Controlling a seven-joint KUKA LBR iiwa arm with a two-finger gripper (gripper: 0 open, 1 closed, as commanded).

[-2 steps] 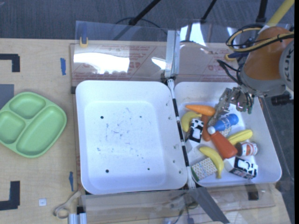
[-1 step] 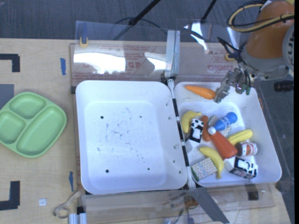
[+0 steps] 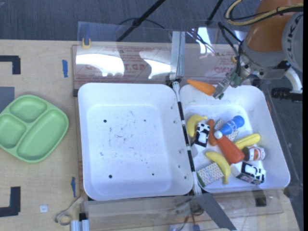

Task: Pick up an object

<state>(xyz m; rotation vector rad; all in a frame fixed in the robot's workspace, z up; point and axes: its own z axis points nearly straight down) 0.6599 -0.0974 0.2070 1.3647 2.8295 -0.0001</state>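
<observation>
No writing reads clearly anywhere; labels are too small or blurred. Arm grey with a glossy orange band, coming in from the right. Tool (image 3: 221, 91) thin and metallic, hanging over the far edge of the right bin (image 3: 274, 129), just beside the carrot (image 3: 202, 86). Cannot tell whether the tool is spread or pressed together, and nothing is seen between its tips.

Carrot: orange, tapered, smooth plastic look, lying near the far left corner of the right bin. Rest of the pile sits in the near half of that bin: yellow curved banana (image 3: 195, 123), a second banana (image 3: 220, 163), a third yellow banana-like piece (image 3: 249, 140), blue bottle with white cap (image 3: 231, 126), orange-red bottle (image 3: 230, 150), black-and-white patterned box (image 3: 204, 131), another black-and-white box (image 3: 252, 173), small can with red and white label (image 3: 255, 154), green-white patterned packet (image 3: 208, 174).

Left bin (image 3: 130, 138) is shallow white plastic with rounded corners, faint scuffs and a few dark dots. Wooden desk (image 3: 38, 81) with blue tape marks. Green divided plate (image 3: 32, 127), three compartments, matte plastic, on the desk left of the bins.
</observation>
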